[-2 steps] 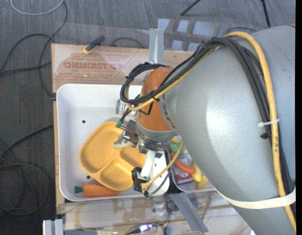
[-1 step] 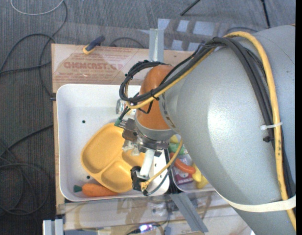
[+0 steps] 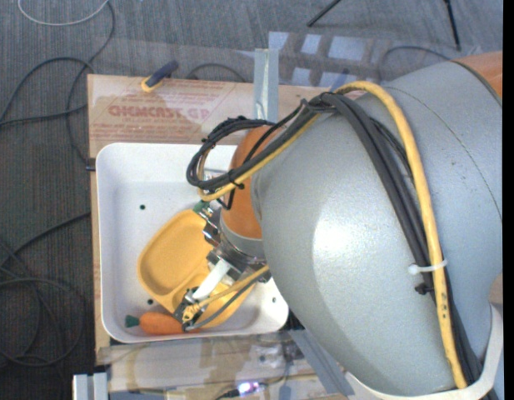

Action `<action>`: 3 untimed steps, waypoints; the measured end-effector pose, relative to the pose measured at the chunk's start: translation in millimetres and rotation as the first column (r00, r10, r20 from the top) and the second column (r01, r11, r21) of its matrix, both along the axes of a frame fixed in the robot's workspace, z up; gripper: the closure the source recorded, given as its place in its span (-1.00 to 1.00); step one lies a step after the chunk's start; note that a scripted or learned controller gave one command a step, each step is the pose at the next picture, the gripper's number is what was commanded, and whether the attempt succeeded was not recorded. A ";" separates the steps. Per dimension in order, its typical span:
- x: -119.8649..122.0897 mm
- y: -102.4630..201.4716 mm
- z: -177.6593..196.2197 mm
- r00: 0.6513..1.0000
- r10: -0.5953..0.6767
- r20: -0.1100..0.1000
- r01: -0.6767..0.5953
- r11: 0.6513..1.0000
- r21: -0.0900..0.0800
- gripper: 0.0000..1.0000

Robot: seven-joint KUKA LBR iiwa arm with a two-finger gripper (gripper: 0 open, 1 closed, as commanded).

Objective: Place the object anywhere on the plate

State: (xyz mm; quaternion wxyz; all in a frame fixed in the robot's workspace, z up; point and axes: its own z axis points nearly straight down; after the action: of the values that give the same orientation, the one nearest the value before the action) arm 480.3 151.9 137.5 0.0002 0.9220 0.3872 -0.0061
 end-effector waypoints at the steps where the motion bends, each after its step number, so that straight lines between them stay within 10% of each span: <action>1: 0.1 -0.2 0.0 1.000 -0.001 0.000 0.001 1.000 0.000 -1.00; 2: 55.1 80.0 14.4 1.000 -0.029 0.004 0.029 1.000 -0.003 -1.00; 3: 53.1 79.0 20.4 1.000 -0.006 -0.003 0.006 1.000 -0.012 1.00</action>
State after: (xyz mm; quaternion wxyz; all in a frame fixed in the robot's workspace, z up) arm 533.5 230.8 157.9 0.0052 0.9231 0.3843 -0.0099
